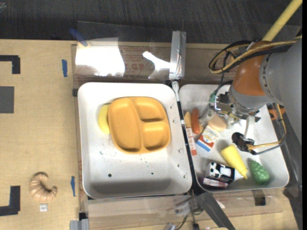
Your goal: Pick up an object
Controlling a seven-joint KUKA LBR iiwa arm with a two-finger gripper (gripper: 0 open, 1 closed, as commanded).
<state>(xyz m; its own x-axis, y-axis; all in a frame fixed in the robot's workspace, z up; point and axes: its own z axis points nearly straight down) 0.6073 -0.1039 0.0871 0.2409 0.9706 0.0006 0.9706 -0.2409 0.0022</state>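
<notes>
My gripper [221,110] hangs low over the back left part of the right bin [277,153], under the arm's orange band [249,80]. Just below it lies a tan block [217,124], touching or nearly touching it; I cannot tell which. A toy hot dog [193,120] lies to the left along the bin wall. A small white carton with red and blue print [206,140] sits in front of the tan block. Toward the front are a yellow corn cob [234,160], a green piece [259,172] and a black and white item [219,172].
The left bin [96,166] holds an orange divided tray [139,123] with a yellow piece [103,119] poking out from under its left side. A toy croissant [43,186] lies on the bench at far left. Cables [259,145] loop over the right bin.
</notes>
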